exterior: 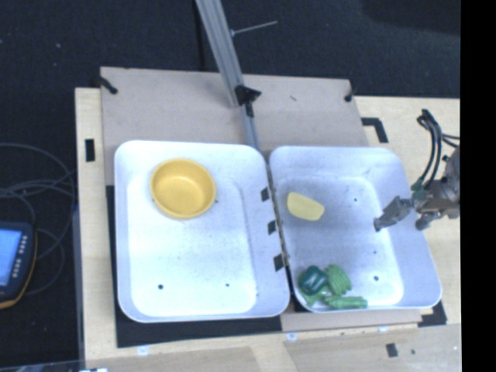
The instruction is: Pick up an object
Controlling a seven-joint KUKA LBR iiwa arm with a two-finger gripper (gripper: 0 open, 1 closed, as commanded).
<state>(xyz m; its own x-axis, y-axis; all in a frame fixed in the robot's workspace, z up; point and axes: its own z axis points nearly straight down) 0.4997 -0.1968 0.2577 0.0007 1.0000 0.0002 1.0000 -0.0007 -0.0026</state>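
A yellow bowl (183,188) sits in the upper left of the left bin (139,285). The right bin (356,169) holds a pale yellow lump (304,206) near its upper left and a cluster of green objects (328,285) at its front edge. My gripper (406,215) hangs over the right bin's right rim, its fingers spread apart with nothing between them. It is well to the right of the yellow lump and above and right of the green cluster.
A grey metal pole (221,45) slants up from the gap between the bins at the back. Black cables (430,142) loop above the gripper at the right edge. A handheld screen device (12,258) lies off the bench at the far left.
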